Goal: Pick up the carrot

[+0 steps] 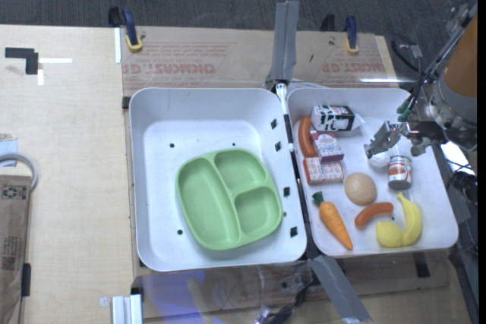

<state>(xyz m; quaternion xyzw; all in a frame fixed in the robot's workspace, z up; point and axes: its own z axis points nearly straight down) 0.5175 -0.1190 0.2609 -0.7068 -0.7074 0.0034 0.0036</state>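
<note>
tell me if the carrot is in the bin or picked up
In the bin: the carrot lies flat on the right bin's floor, apart from the claw.

Both bins (152, 163) look like smooth, glossy white plastic. The green divided plate (230, 197) is matt plastic. The counter (61, 117) shows pale wood grain, with brown printed cardboard (205, 61) lying flat behind the bins. The claw (389, 139) is bare grey metal.

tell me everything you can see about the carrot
The carrot is a small orange toy, plastic-looking, with a green stub top. It lies flat in the right bin, near the front left, green end toward the back, tip pointing to the front right. Nothing seems to touch it; the gripper is well away.
</note>
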